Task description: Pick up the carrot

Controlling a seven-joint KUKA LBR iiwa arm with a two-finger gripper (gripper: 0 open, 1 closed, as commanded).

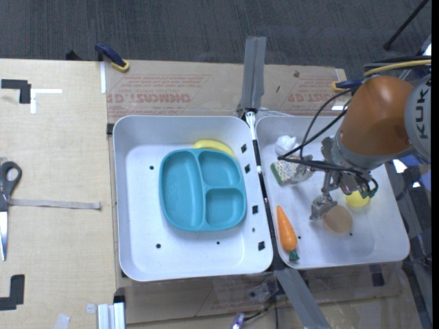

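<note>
Dark grey carpet floor [171, 12] runs across the 12 o'clock strip, lit evenly. Light wood bench top [55, 238] fills the 9 o'clock side, with black corner marks [17, 91] taped at 10 and 7 o'clock. Scissors [7, 197] lie at the 9 o'clock edge, next to a strip of tape [58, 204]. Brown cardboard sheet [178, 91] with reversed red print sits toward 12 o'clock, under the two white bins [130, 204]. Blue-and-yellow clamp [113, 57] at 11 o'clock on the cardboard edge. Grey bar [254, 70] stands upright at 12 o'clock, between the bins.
</note>
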